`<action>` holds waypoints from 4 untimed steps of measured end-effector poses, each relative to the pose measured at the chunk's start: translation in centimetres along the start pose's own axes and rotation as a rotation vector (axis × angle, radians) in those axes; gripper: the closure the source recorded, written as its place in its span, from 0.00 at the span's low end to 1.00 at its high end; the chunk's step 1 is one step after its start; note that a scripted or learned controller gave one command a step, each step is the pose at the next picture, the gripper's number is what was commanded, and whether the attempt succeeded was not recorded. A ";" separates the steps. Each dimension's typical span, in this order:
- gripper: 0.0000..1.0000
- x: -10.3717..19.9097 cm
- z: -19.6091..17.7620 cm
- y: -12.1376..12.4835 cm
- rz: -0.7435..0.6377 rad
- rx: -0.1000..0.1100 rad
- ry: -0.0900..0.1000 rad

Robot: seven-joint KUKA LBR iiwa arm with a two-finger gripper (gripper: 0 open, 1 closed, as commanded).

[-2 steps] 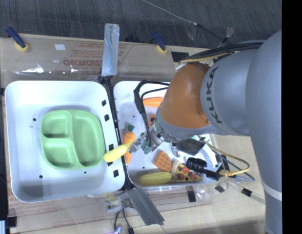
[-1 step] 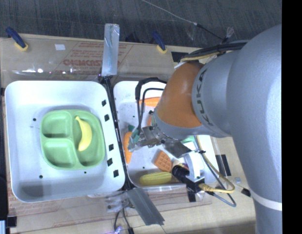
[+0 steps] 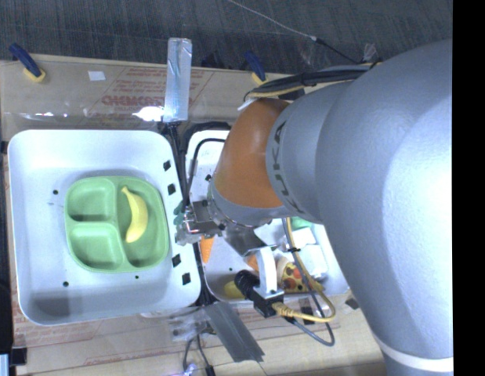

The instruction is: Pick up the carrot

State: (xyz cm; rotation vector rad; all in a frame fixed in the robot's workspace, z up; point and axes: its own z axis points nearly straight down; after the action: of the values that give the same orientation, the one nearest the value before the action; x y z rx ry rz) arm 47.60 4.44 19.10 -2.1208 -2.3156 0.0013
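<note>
The arm (image 3: 344, 171) reaches down over the right bin (image 3: 197, 284). Its gripper (image 3: 197, 227) sits near that bin's left wall; whether it is spread or pressed together cannot be told. The carrot (image 3: 206, 249) lies just below the gripper, an orange sliver partly hidden. The left bin (image 3: 30, 210) holds a green tray (image 3: 93, 237) with a banana (image 3: 135, 214).

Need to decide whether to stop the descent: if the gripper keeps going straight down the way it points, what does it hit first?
Probably the carrot: an orange sliver shows just below the gripper, at the right bin's left wall. Depth is unclear, and the arm hides most of that bin.
</note>
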 end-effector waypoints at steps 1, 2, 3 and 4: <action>1.00 -3.2 0.0 -0.2 0.172 -0.002 -0.001; 1.00 -3.1 -0.9 -0.1 0.162 0.000 -0.001; 1.00 -12.6 -3.8 -1.1 -0.122 -0.001 -0.001; 1.00 -14.2 10.0 0.5 -0.430 0.001 0.001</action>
State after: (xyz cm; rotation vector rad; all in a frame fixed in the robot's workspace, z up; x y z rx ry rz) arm 49.32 -9.67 9.11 -1.5773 -2.7130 0.0003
